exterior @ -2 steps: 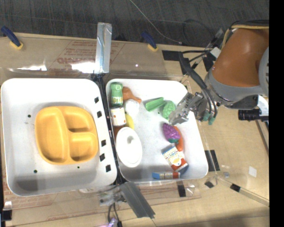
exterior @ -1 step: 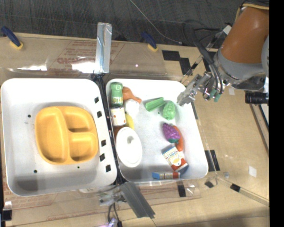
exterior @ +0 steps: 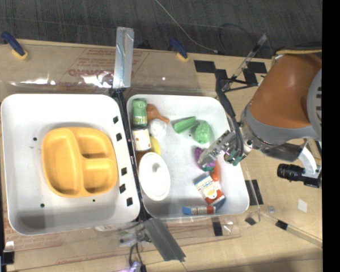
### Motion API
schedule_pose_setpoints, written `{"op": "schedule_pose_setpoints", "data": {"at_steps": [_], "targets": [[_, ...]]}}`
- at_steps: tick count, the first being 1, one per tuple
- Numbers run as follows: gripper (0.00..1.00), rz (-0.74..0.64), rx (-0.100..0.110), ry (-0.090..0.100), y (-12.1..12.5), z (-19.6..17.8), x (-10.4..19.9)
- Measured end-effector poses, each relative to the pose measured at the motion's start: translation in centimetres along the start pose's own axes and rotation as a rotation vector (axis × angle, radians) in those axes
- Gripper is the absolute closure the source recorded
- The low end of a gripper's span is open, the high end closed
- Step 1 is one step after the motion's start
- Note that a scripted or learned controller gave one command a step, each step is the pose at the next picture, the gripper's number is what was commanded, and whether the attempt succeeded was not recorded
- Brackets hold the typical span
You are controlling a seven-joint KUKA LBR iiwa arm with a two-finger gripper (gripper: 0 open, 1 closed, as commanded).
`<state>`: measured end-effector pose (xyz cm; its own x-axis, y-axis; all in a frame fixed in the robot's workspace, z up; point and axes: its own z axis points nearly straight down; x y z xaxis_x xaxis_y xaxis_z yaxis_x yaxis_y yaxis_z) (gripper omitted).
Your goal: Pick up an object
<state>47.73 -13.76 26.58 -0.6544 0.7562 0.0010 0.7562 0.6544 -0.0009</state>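
Note:
The right bin (exterior: 226, 118) holds several small items. My gripper (exterior: 211, 155) hangs low over its right side, just above a small purple object (exterior: 199, 152) that it partly hides. Directly below the gripper lie an orange piece (exterior: 216, 173) and a small red, white and blue carton (exterior: 209, 189). A bumpy green toy (exterior: 202, 132) and a smooth green piece (exterior: 184, 124) lie just above the gripper. Nothing can be seen held in the gripper.
A green-capped bottle (exterior: 139, 127) lies along the right bin's left wall, with a white round lid (exterior: 154, 174) below it and a marker (exterior: 199, 210) at the front wall. The left bin (exterior: 17, 123) holds a yellow divided tray (exterior: 79, 160).

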Motion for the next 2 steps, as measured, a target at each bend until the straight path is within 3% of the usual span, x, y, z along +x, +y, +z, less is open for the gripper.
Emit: {"op": "schedule_pose_setpoints", "data": {"at_steps": [1,2], "targets": [[1.0,0.303,0.0,-0.002,-0.1,-2.3,-0.2],[1.0,0.376,0.003,0.003,8.1,1.2,5.1]]}}
